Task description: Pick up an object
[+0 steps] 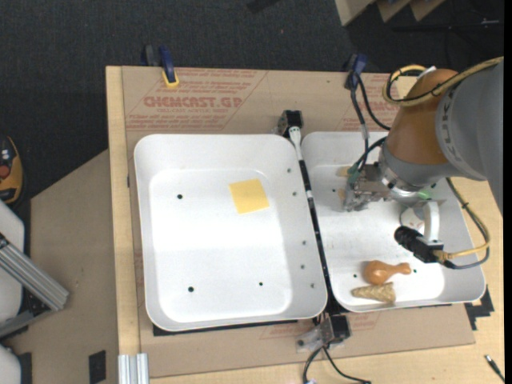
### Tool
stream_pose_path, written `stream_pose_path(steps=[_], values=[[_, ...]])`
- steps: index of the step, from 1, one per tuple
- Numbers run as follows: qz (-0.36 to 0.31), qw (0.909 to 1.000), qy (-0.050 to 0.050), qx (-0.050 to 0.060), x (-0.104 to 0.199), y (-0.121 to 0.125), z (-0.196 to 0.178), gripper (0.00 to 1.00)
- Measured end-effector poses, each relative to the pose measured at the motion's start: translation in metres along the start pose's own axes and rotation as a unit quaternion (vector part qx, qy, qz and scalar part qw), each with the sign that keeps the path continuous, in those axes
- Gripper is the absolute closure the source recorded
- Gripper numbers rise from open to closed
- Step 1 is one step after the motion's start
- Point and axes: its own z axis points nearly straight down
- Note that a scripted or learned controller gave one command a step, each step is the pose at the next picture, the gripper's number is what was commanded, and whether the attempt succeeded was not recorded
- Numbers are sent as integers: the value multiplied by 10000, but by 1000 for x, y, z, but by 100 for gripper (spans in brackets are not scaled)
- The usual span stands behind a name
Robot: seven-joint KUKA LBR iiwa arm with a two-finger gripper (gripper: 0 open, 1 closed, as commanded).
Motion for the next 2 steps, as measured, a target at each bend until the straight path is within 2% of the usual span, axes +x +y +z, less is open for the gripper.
stream_pose_path(steps=[1,2], values=[[-37,10000,-1,-70,44,91,-96,100],[-33,10000,9,-85,88,88,-264,100]])
